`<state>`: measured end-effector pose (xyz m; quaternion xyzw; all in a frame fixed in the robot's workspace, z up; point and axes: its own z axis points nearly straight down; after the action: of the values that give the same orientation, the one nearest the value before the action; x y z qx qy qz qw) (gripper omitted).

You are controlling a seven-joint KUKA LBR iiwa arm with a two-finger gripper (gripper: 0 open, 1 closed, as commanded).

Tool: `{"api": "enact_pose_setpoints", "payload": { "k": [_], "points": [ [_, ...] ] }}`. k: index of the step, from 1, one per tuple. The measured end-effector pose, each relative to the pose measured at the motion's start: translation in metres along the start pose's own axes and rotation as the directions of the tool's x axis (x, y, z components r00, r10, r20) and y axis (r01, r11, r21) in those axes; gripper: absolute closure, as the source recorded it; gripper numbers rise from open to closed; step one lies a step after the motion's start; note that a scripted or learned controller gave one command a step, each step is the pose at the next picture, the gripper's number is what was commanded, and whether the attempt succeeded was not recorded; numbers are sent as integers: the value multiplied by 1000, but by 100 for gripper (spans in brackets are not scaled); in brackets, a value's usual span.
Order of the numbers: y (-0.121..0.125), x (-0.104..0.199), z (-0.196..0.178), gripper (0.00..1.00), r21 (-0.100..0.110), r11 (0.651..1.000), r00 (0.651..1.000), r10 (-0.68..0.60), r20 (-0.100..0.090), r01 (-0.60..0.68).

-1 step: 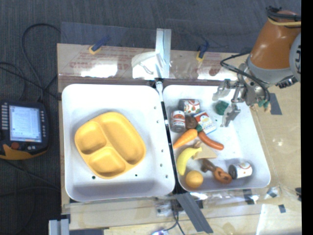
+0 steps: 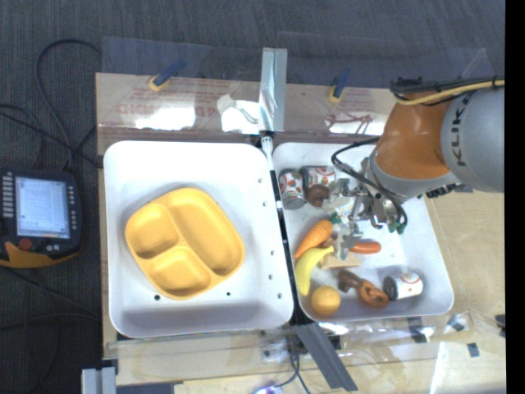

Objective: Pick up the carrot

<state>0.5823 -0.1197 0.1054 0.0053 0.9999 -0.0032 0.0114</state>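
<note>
Gripper — its opening impossible to judge — hovers just right of the carrot, best approached squarely across its middle, clear of the banana below-left.

The arm was grey with an orange band, and the gripper below it looked dark metallic with black cables. Just left of the gripper lay the orange carrot, with a yellow banana and a yellow-orange round fruit below it. A red-and-white can lay up-left of the gripper, another down-right. Both bins were white; far left of the gripper sat a yellow divided tray.
</note>
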Motion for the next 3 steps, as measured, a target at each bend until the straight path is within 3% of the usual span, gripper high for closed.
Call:
{"api": "enact_pose_setpoints", "payload": {
  "k": [2, 3],
  "points": [
    [24, 12, 6, 0, 1, 977, 977, -214, 13, 214],
    [19, 16, 6, 0, 1, 997, 997, -78, 11, 78]
  ]
}}
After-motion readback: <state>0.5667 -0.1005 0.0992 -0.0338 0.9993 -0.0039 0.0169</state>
